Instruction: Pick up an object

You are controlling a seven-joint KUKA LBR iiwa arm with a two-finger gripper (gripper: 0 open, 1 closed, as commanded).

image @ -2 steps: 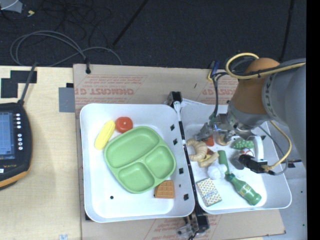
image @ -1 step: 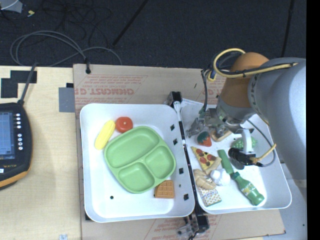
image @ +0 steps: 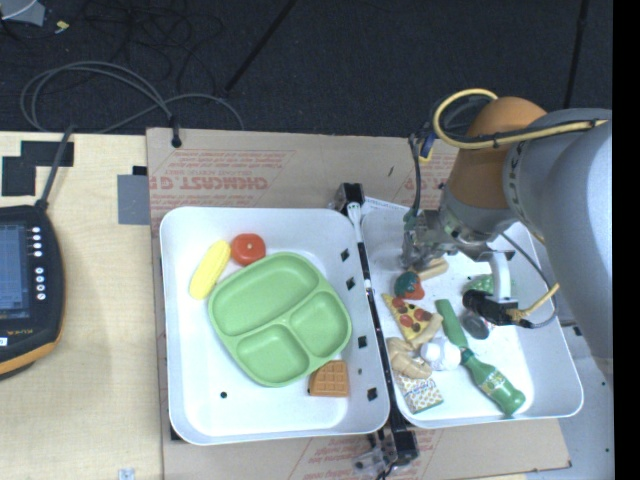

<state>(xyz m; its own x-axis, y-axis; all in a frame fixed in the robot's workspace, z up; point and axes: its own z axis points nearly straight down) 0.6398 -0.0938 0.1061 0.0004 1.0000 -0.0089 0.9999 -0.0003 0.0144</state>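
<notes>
the gripper [image: 418, 256] is lowered into the right bin [image: 560, 388], just above a small red-and-green toy [image: 407, 287]; whether its fingers are spread or closed cannot be told (they appear blurred). nearby lie a pizza slice [image: 413, 316] and a glossy green bottle [image: 494, 380]. the left bin [image: 185, 388] holds a smooth, three-compartment green tray [image: 280, 317], beside a yellow banana-like piece [image: 209, 268], a round red tomato [image: 248, 247] and a ridged waffle [image: 329, 378].
</notes>
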